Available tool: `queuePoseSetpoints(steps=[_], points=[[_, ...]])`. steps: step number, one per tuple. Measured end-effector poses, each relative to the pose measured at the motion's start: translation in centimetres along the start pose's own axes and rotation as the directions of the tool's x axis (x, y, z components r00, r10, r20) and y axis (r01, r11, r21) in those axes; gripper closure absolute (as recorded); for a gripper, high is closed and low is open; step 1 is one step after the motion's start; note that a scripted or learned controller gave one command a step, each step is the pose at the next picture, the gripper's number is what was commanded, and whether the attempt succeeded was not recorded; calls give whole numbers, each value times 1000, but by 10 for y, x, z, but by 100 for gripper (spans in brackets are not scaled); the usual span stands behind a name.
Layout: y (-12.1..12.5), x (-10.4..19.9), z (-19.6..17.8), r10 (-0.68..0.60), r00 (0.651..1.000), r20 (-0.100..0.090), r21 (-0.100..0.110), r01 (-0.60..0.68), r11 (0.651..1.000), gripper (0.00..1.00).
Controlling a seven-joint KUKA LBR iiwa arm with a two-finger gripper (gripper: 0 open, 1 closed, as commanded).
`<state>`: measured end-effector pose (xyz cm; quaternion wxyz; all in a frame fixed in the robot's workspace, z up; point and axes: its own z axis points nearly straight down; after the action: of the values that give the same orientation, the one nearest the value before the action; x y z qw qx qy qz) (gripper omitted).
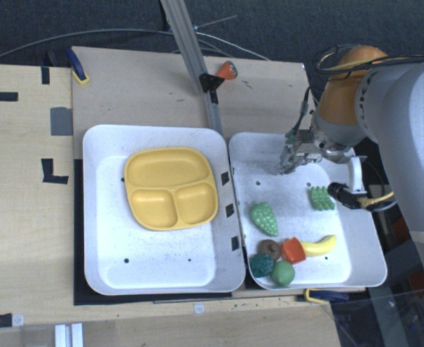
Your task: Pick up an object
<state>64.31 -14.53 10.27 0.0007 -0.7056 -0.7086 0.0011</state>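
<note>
Gripper (290,162): over right bin's (364,262) far end; finger state cannot be told.
Toys: grapes (265,218), banana (319,246), near end.
Left bin (103,266): yellow plate (171,187).

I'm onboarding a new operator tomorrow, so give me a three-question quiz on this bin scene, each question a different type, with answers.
1. True or false: the yellow divided plate lies in the left bin.
2. Multiple choice: which thing lies closest to the hand? A) green studded block B) banana C) brown ring
3. Fill in: the hand hangs over the ____ part of the right bin, nearer the far rim or the near rim?

Key
1. True.
2. A.
3. Far; the green grape bunch, the orange block and the other toys lie toward the near rim.
</note>
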Motion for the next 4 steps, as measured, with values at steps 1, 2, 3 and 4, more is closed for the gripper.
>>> queuePoseSetpoints(steps=[1,2,3,4], points=[[5,1,-64,2,1000,0,-8,-2,1000,100],[5,1,-106,3,1000,0,-6,-3,1000,100],[6,54,-98,-2,1000,-1,-1,2,1000,100],[8,115,-95,-3,1000,-2,0,3,1000,100]])
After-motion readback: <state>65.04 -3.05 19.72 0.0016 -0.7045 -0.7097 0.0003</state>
